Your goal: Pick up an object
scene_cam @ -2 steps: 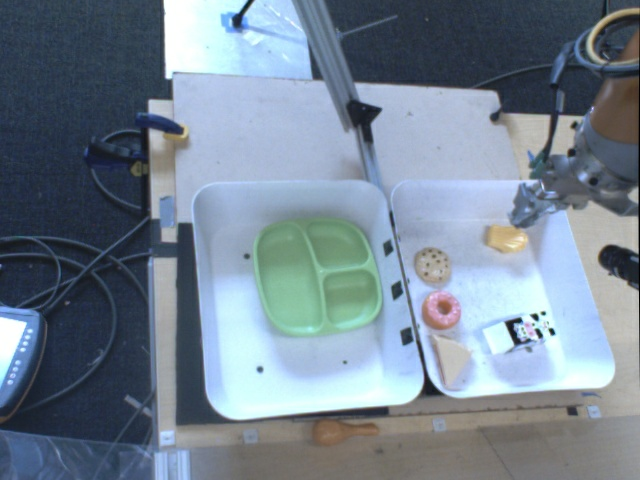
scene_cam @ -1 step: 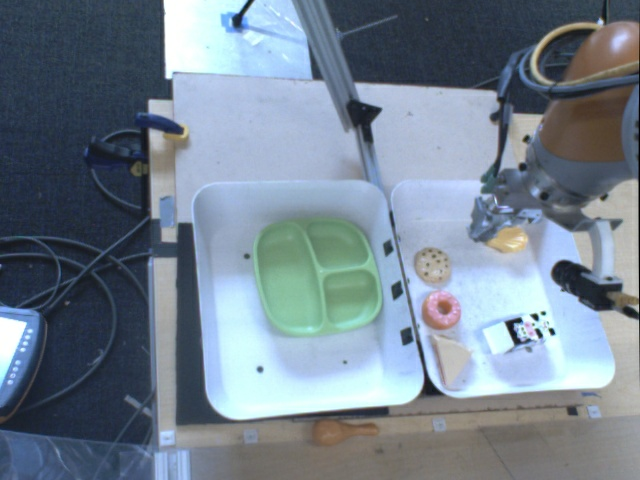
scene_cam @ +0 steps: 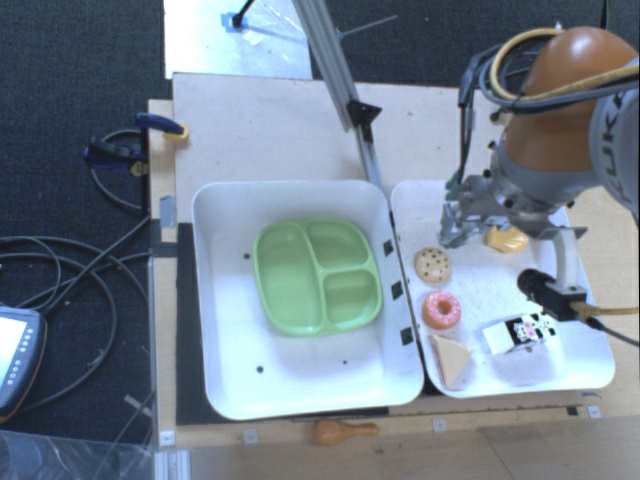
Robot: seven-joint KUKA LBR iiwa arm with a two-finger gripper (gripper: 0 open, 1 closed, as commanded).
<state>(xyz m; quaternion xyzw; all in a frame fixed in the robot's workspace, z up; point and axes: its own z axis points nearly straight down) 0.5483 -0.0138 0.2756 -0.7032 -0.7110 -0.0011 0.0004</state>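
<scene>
Camera view: gripper (scene_cam: 458,226) is hung over right bin (scene_cam: 600,368); finger state can't be told. Cookie (scene_cam: 432,265) lies just below-left, yellow item (scene_cam: 506,238) beside, to the right.

Bins (scene_cam: 215,298): white plastic, smooth, faint sheen. Tray (scene_cam: 318,276): green plastic, glossy. Bench top (scene_cam: 270,128): pale board, matt. Arm (scene_cam: 565,98): orange band glossy, grey shell smooth; gripper (scene_cam: 458,226) bare metal. Donut (scene_cam: 441,310): shiny pink icing. Cookie (scene_cam: 432,264): rough, matt. Floor (scene_cam: 70,58): dark, coarse carpet.
</scene>
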